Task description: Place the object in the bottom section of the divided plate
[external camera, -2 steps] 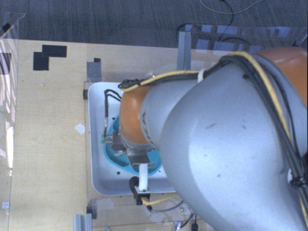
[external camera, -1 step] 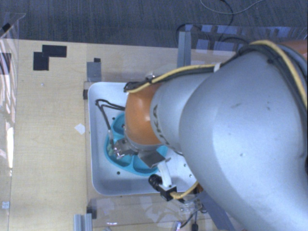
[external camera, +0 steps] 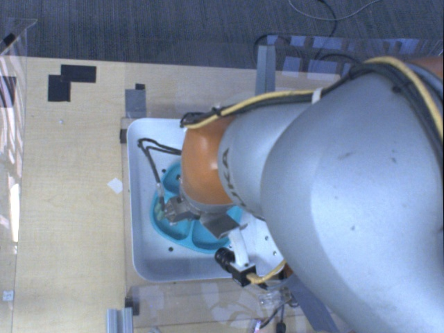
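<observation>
The round blue plastic divided plate (external camera: pixel 182 238) is where the object must end up, in its bottom section. The plate is seen lying flat inside a shallow white plastic bin (external camera: pixel 142 186), near the middle of it. Most of the plate is hidden, and just its left and lower edges can be seen as blue curves. The object itself cannot be picked out, so where it sits cannot be told.

The big grey robot arm with the orange band (external camera: pixel 326 179) is stretched in from the right and hangs right over the plate. The bin sits on a pale wooden bench (external camera: pixel 66 207), and black tape marks (external camera: pixel 69 80) are stuck far off near the top left corner.

Below the orange band, the small metal two-finger gripper (external camera: pixel 168 210) is pointed down at the left part of the plate. Whether it is squeezed, let go, or carrying something cannot be told, because the wrist is in the way.

To do this step well, the tool should be lined up over the bottom section and kept away from the raised walls between sections. It should be lowered slowly and straight. The object should be let go only when it is low and close to the plate, so it does not bounce into another section.
</observation>
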`<state>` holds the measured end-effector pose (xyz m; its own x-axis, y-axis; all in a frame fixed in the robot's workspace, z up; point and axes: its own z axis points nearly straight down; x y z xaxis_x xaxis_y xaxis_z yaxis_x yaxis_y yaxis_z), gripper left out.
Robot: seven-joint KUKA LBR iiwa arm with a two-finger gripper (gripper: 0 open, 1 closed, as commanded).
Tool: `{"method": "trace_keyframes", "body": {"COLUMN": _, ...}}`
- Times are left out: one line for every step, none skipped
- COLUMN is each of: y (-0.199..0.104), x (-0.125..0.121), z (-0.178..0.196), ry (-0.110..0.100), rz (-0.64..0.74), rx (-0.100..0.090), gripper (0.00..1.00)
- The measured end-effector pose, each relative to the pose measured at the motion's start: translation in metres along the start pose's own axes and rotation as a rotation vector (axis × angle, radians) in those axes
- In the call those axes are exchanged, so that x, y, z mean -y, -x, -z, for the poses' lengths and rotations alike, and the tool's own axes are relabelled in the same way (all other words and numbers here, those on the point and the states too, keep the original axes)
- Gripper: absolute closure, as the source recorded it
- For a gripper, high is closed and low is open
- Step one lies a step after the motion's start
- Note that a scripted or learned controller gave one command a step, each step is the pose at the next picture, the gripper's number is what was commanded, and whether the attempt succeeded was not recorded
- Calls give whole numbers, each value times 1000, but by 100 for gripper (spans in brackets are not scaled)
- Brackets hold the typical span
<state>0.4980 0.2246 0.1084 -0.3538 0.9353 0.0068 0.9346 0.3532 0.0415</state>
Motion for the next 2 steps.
{"method": "trace_keyframes", "body": {"y": 1, "x": 4, "z": -12, "ry": -13, "rz": 337, "rx": 3, "gripper": 100}}
{"method": "trace_keyframes", "body": {"y": -6, "x": 3, "z": -12, "ry": -10, "rz": -206, "rx": -1, "gripper": 100}}
